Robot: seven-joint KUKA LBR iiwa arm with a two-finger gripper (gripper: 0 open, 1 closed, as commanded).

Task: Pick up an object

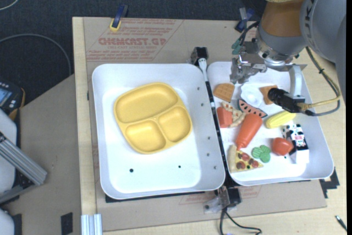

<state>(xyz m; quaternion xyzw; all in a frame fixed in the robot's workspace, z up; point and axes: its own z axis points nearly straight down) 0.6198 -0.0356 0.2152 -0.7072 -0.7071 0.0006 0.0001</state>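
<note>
A gripper (242,75) hangs over the far end of the right bin (322,158), whether spread or pinched cannot be told. Toy foods, including a carrot (248,128), lie below, none lifted yet.

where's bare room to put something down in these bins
The left bin has bare floor in front of the yellow divided plate and a strip beside its left wall. The right bin is crowded with toy food such as the carrot, under the gripper.

bench (137,41): brown board | on it: left white bin (104,135) | right white bin (313,157), touching
</note>
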